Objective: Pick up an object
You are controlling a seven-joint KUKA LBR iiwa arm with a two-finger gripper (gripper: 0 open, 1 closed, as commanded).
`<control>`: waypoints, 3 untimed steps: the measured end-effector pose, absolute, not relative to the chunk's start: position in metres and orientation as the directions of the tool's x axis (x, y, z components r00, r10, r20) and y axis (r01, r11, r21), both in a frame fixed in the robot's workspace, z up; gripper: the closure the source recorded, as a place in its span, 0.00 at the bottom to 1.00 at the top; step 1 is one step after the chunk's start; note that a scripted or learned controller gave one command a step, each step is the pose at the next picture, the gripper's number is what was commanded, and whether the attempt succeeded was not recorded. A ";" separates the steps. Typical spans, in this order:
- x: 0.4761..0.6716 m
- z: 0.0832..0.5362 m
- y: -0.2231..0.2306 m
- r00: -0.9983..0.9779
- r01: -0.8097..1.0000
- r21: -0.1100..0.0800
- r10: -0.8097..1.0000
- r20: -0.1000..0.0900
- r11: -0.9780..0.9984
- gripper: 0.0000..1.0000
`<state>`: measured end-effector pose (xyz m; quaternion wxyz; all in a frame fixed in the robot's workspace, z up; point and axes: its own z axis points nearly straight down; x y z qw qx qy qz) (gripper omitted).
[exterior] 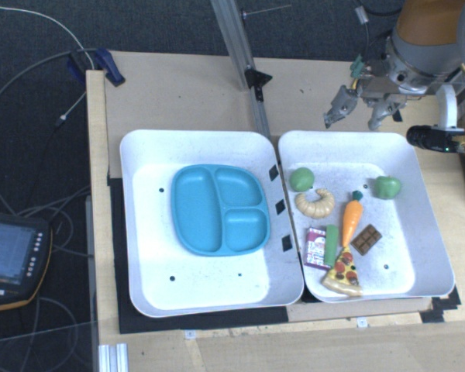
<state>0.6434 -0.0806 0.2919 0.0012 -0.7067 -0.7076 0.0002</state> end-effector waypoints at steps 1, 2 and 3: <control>0.643 0.292 -0.081 -0.001 1.000 -0.002 1.000 0.001 0.001 0.00; 0.646 0.242 -0.090 0.001 1.000 -0.007 1.000 0.000 -0.001 0.00; 0.645 0.178 -0.091 0.000 1.000 -0.009 1.000 0.001 0.000 0.00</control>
